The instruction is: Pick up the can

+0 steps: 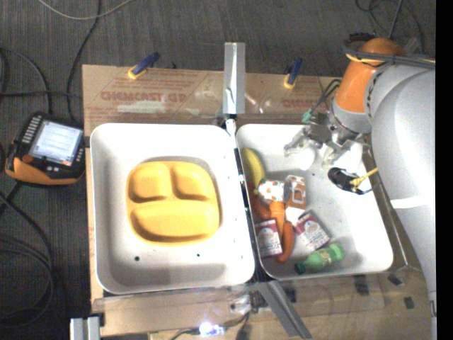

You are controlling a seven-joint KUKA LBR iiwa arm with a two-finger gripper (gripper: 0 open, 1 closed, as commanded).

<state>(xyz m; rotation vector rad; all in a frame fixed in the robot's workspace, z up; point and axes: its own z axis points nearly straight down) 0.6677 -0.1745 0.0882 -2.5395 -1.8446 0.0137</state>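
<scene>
A small red can [267,238] with a pale label lies on its side in the near part of the right bin [368,253], next to an orange carrot [284,229]. My gripper [313,147] hangs over the far part of that bin, well behind the can and to its right. It is open, with bare white bin floor between its fingers [293,146].
The right bin also holds a banana [253,167], a white and red packet [272,189], a brown box [296,190], a red and white carton [311,231] and a green bottle [320,258]. A yellow divided tray [173,200] lies in the left bin [106,261].
</scene>
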